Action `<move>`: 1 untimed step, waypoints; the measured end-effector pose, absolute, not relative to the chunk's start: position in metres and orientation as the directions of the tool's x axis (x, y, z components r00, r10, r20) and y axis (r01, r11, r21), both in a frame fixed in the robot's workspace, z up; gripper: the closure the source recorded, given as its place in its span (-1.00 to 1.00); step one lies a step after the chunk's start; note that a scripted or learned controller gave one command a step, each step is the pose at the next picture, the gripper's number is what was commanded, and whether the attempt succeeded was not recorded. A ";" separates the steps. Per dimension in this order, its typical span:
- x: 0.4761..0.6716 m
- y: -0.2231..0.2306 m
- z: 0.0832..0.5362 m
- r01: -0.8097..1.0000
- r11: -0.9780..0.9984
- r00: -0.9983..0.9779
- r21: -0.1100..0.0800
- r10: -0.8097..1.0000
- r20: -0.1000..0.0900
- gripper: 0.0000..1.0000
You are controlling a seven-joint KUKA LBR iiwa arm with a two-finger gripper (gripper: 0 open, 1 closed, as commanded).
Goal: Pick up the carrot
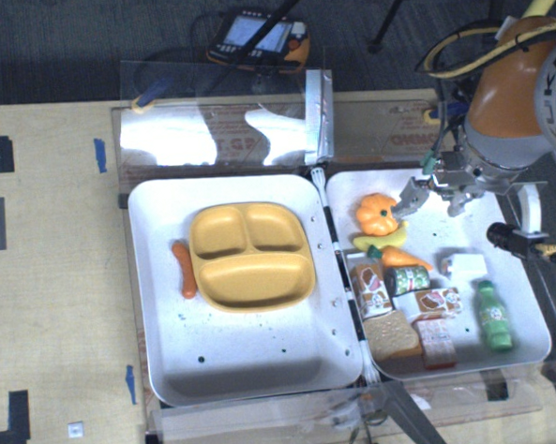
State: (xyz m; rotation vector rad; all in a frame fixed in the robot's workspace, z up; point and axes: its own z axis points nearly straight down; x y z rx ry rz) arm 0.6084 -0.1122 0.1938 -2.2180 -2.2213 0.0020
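**Plainly, the carrot sits below and left of the gripper**

Plainly, we start at the left of the frame, where the left bin (161, 299) holds a yellow divided plate (252, 255) near its centre. Just beside the plate's left edge lies a small orange-red sausage (185, 269), its long axis running up and down the frame.

Moving right across the divider, we reach the right bin (520, 342), which is crowded. In its upper left corner sits a toy pumpkin (379, 214). Just below it lies the carrot (399, 257), with its green top at the left, close to the bin's left wall, and its orange body tapering to the right and slightly downward. So we read its long axis as nearly horizontal in the frame, with a slight tilt. Touching or nearly touching its lower side is a dark can (409, 280), with small food packets (373, 290) and a slice of bread (393, 336) below. A green bottle (493, 316) lies further right.

The gripper (436, 193) hangs above the upper part of the right bin, just right of the pumpkin. Its fingers look spread apart and we see nothing between them. In our judgement the carrot lies down and to the left of the gripper, near but not under it, and the pumpkin and can crowd any approach.
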 end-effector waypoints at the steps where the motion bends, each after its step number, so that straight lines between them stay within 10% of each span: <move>1: 0.606 -0.114 0.105 0.991 -0.132 0.132 0.019 0.991 0.002 -1.00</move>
